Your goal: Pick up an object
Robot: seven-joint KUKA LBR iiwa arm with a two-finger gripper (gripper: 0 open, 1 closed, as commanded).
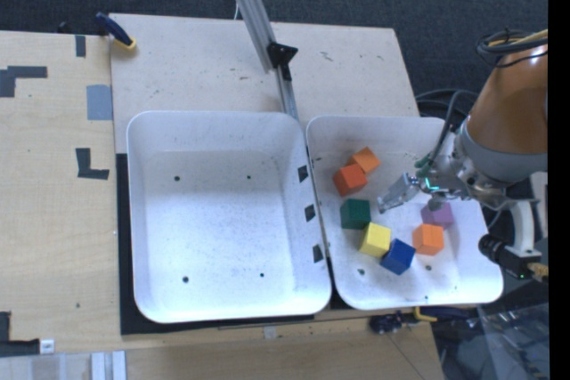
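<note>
Blocks, seven in number, all lie in the right bin [463, 285]. Two orange blocks sit toward the bin's far side: a lighter one [365, 160] and, just beside it and nearer the camera, a redder one [350, 179]. A green block [355, 213] lies below these, with a yellow block [376, 238] just beside it and a blue block [398, 255] touching or nearly touching the yellow one. Further right, a small orange block [429, 238] sits just below a purple block [437, 214], which is partly hidden by the arm.

Gripper [392, 198] is positioned over the right bin, at the end of the grey arm [499, 156] reaching in from the right. The metal fingers [398, 192] point leftward toward the middle of the block group, between the green block and the purple block. Nothing can be seen between the fingers; how far apart they stand cannot be judged from this angle.

Left bin [214, 125] stands beside the right one, the two rims touching along the centre. A slanted metal rail [254, 9] runs from the top of the view down to the bins' junction. A small blue and yellow object [116, 31] lies on the bench's far left corner.
</note>
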